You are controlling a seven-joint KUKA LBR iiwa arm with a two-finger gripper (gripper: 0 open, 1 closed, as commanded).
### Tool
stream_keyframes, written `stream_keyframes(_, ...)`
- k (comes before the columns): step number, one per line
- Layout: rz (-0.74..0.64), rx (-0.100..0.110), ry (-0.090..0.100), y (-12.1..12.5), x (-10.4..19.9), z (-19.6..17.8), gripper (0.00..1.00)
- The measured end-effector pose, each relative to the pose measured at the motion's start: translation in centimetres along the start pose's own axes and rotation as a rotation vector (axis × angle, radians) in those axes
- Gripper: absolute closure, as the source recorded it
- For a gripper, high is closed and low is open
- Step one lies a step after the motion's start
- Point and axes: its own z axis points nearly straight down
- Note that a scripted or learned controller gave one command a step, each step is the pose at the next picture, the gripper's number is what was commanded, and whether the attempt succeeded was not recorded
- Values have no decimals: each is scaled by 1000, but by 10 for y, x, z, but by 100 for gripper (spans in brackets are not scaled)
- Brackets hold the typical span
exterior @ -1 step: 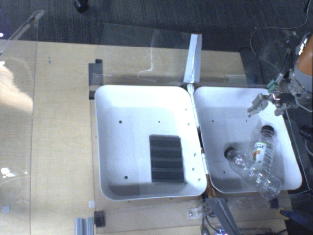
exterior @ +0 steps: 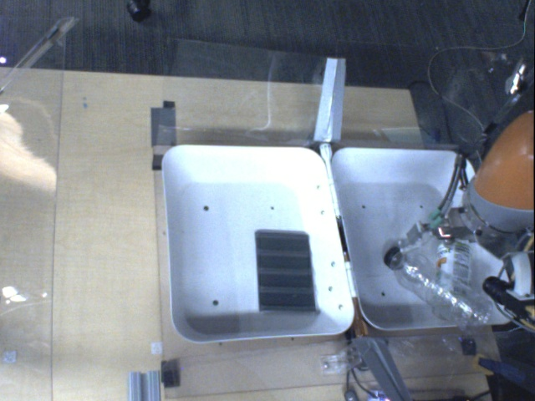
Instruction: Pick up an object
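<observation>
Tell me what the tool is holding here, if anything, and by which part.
Cannot be told. The tool sits over a clear plastic bottle in the right bin.

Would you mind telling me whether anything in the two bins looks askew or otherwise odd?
Nothing looks damaged or spilled. A clear plastic bottle lies on its side, slanted across the right bin, beneath the arm. The dark ribbed block sits flat in the left bin.
</observation>
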Motion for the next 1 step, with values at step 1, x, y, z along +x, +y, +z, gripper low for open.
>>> stream_keyframes(1, -154, -8, -2, 15, 52, 55, 0)
